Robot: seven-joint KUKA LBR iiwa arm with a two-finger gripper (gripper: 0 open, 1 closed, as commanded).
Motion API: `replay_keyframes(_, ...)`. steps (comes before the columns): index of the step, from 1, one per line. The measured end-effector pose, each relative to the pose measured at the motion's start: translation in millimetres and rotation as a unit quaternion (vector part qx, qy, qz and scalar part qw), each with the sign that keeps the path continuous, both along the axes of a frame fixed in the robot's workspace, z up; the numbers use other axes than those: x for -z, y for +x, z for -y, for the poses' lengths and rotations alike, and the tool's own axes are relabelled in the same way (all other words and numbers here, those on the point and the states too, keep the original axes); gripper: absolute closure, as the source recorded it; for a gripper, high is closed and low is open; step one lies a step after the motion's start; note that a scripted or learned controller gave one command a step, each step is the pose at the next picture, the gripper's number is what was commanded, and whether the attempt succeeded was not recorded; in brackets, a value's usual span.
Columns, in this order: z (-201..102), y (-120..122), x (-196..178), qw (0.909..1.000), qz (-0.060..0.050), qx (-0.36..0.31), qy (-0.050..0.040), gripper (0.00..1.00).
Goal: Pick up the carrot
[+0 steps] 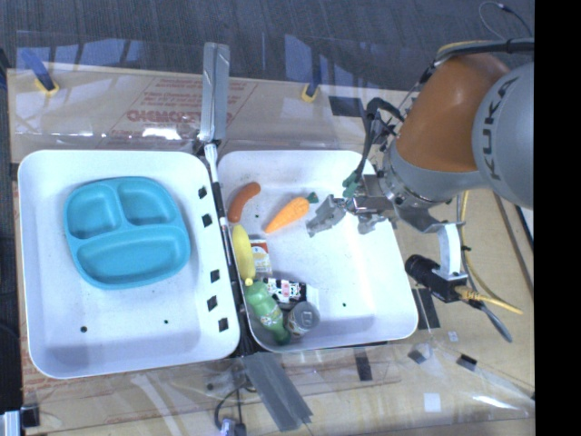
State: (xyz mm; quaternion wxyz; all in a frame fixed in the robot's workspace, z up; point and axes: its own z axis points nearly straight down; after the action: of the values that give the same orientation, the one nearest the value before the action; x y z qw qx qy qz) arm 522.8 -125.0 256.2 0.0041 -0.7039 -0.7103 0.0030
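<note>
A: What is cut off at the picture's edges?

B: The arm (472, 125) is cropped at the right, so its base is not shown. The bench (109, 98) is clipped at the left and at the bottom.

A: What is hidden or too small to tell?

B: The spacing of the jaws cannot be made out against the grey wrist parts. The small packets (289, 291) heaped in the right bin's (363, 289) lower corner overlap, and their labels cannot be read. The mirrored red print (172, 109) behind the bins is blurred.
</note>
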Motion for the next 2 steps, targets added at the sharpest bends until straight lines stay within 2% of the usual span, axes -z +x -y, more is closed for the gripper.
replay_keyframes(1,-8.5,98.5,120.8,0.9824,0.002,-0.187,0.001,0.0)
replay_keyframes(2,36.5,78.2,166.9,0.9771,0.002,-0.213,0.0016,0.0)
